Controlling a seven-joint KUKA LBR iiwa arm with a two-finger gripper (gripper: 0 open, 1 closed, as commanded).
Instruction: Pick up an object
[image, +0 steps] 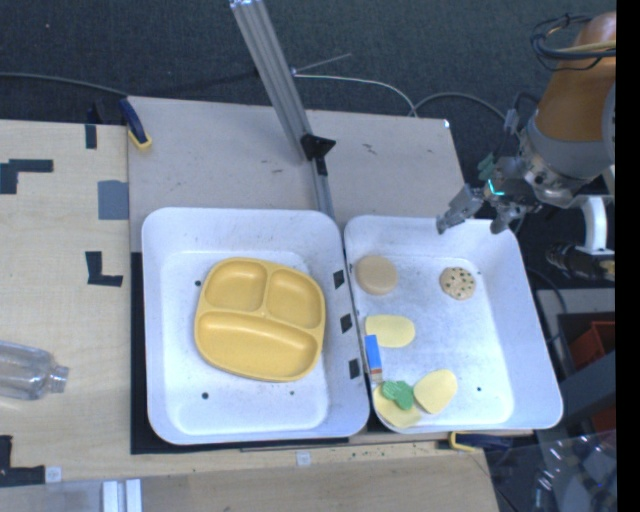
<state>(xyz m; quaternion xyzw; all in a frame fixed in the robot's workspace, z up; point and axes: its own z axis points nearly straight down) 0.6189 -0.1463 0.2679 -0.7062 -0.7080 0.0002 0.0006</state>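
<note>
The right bin holds a round tan disc, a speckled cookie, a pale yellow piece, a blue stick, a green piece and another yellow piece. My gripper hangs over the bin's far right rim, above and behind the cookie. Its two fingers are spread apart with nothing between them.
The left bin carries a yellow divided plate. A slanted metal rail runs down to the bins' shared far edge. A clear bottle lies on the bench at the far left. The arm's orange band is at the upper right.
</note>
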